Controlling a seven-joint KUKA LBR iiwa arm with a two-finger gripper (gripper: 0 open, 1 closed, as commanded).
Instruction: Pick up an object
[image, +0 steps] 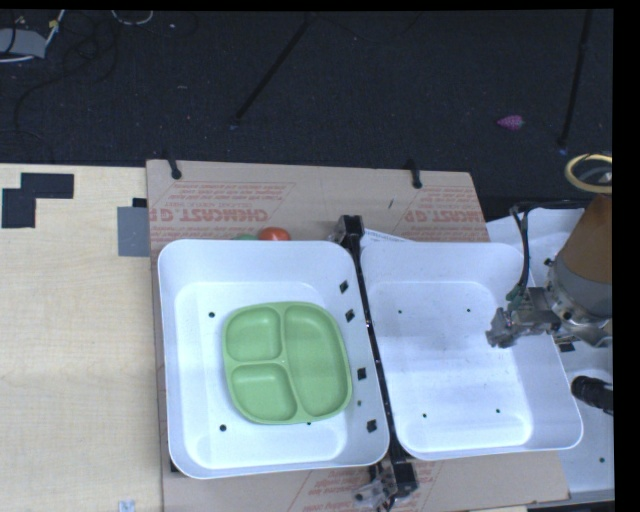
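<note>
A light green divided plate (286, 362) with three compartments lies flat in the left bin (190, 300). My gripper (503, 331) hangs over the right edge of the right bin (540, 420), far to the right of the plate. Its grey body shows with the orange band of the arm behind it. Nothing can be seen held at its tip.
A small red and green object (268, 236) lies on the cardboard behind the left bin's far rim. A black clip strip (362, 340) runs between the two bins. Cables hang by the arm at the right.
</note>
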